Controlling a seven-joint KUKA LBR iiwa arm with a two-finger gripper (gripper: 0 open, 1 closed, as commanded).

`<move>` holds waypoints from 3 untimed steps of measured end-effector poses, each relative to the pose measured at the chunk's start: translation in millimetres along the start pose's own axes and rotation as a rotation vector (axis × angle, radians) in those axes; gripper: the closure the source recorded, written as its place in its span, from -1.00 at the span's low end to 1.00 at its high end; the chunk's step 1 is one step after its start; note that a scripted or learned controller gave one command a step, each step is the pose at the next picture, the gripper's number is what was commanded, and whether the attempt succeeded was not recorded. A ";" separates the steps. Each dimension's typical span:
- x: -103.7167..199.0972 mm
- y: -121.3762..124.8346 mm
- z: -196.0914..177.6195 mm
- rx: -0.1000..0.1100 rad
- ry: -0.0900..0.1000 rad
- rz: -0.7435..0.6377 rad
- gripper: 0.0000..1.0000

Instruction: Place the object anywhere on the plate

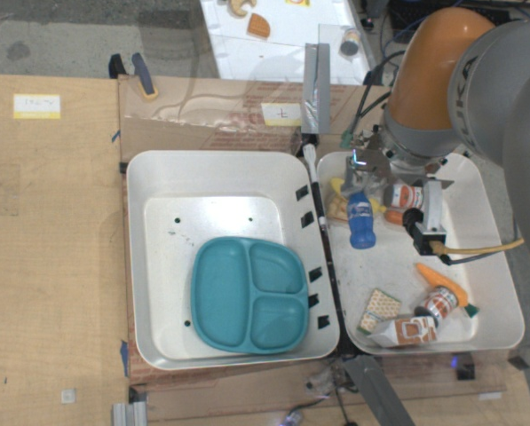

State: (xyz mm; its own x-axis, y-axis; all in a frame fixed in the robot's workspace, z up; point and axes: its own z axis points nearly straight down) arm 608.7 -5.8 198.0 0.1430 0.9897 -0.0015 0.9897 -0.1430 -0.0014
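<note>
The arm (464,69) leans over the right bin (500,313), its gripper (380,171) low at the far end, just above a blue bottle (360,221) lying beside something yellow (338,204). I can't tell how the gripper is set from here. A carrot (441,282), a small can (438,303) and a cracker (381,307) lie nearer me. The teal plate (249,295) sits bare in the left bin (149,238)

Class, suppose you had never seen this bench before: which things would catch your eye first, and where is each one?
The bulky grey arm with its orange band looms over the right white bin. A teal divided plastic plate lies alone in the left white bin. In the right bin, a small blue bottle stands beside scattered toy food, including an orange carrot.
</note>
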 end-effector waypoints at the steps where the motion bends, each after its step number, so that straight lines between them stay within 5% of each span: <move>1: 45.4 -51.8 6.7 0.001 0.002 0.020 1.00; 2: 98.9 -148.4 7.1 0.001 0.002 0.095 1.00; 3: 98.2 -148.0 7.0 0.000 0.002 0.097 -1.00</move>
